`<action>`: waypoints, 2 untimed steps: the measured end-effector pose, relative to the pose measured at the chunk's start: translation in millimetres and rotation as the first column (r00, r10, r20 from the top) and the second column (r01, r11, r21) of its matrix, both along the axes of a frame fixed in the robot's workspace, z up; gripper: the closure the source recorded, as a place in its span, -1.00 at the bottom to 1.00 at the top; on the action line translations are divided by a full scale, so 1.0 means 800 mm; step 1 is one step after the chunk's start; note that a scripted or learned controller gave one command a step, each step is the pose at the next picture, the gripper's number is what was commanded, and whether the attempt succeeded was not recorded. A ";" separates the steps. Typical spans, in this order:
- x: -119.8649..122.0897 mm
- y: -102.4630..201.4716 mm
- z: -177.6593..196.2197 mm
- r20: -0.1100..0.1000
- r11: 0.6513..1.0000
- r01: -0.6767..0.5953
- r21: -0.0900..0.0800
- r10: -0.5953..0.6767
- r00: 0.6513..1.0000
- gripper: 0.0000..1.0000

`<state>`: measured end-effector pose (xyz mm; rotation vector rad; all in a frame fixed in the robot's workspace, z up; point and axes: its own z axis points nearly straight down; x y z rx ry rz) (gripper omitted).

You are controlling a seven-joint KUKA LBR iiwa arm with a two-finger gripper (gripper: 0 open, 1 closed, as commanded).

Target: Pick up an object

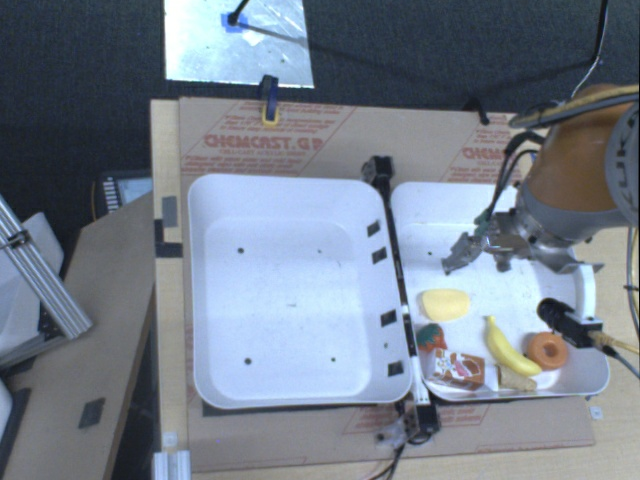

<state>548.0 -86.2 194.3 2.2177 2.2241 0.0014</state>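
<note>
While the gripper [462, 259] hovers in the right bin [440, 203] with jaws slightly parted and holding nothing, you're mid-approach; the pale yellow lemon-shaped piece [445, 304] lies just below, so descend squarely over it.

From my seat the feed is evenly lit, bright overhead light, slightly cool cast. Both white bins [290, 298] read near blown-out, their inner walls losing detail. Foil sheet [238, 26] at top throws patchy glare. Shadows are soft and short, mostly under the bin rims and beneath the arm [575, 168]. Resolution is coarse; small items look soft and cardboard lettering is slightly fuzzy. Dark carpet shows grain.
</note>
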 end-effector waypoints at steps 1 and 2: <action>0.001 0.000 0.014 0.003 1.000 -0.002 0.000 0.002 1.000 1.00; -0.005 0.088 -0.014 -0.002 1.000 -0.008 0.003 0.008 1.000 1.00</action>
